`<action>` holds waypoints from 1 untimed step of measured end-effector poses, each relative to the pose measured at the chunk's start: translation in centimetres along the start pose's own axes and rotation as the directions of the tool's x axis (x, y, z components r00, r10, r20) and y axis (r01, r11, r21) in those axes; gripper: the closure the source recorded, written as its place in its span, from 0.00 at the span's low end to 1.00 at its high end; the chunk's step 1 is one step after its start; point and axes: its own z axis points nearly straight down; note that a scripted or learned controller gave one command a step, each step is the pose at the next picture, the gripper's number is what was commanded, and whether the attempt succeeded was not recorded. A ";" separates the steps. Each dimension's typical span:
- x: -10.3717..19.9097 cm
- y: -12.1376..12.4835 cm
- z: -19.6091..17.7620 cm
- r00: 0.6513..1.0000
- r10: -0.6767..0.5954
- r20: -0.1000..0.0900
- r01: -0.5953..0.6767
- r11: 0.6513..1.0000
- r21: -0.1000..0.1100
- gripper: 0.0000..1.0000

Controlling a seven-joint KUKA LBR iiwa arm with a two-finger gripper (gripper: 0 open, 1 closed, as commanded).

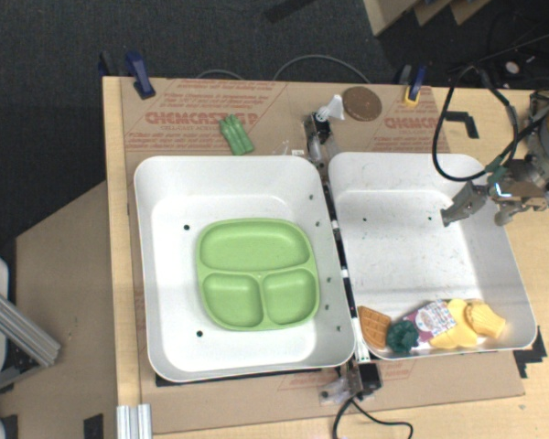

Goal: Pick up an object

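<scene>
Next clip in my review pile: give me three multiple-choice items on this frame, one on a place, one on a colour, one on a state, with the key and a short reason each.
1. Where do the small toys lie?
A. near edge of the right bin
B. on the tray
C. on the cardboard behind the bins

2. What colour is the divided tray in the left bin?
A. white
B. green
C. orange

3. How does the gripper stand relative to the toys?
A. clamped on one
B. resting on the pile
C. apart from them, over the right bin's far side

Key: 1 A, the pile sits along the right bin's near wall. 2 B, the three-compartment tray is pale green. 3 C, bare white bin floor separates the gripper from the pile, and nothing shows between its fingers.
</scene>
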 end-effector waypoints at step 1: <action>-4.8 3.4 6.9 1.000 0.003 0.001 -0.003 1.000 0.002 0.00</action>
